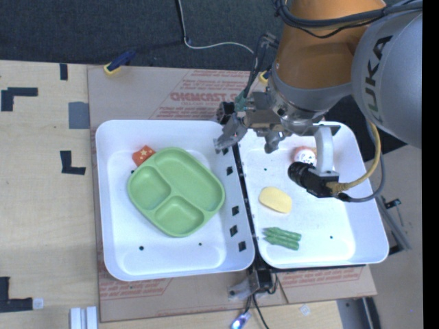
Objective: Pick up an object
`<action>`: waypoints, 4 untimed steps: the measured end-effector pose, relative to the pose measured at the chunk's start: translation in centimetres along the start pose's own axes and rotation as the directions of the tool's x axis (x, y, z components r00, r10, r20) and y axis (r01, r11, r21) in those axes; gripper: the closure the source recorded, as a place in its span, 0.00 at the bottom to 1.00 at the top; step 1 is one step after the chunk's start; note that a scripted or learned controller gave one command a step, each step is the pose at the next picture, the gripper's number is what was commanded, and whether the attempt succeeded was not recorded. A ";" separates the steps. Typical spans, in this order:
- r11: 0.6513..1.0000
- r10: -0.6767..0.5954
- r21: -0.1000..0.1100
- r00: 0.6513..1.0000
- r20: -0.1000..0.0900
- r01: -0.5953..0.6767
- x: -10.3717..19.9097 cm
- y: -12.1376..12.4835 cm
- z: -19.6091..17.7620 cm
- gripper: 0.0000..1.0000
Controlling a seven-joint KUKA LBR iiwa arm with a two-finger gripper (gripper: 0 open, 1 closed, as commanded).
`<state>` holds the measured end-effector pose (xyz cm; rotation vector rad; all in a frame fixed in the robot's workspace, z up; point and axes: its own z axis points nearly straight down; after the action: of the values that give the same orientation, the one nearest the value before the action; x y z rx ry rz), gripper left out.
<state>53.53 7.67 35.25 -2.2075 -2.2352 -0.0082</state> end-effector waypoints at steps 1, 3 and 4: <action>1.000 0.001 0.005 1.000 0.001 -0.001 6.7 -5.3 -1.9 0.00; 1.000 0.021 0.001 1.000 0.006 -0.021 -3.6 -5.1 -5.8 1.00; 1.000 0.000 -0.005 1.000 0.000 0.000 6.3 -5.0 -14.5 1.00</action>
<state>48.36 13.85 49.77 -2.2094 -2.2376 -0.0140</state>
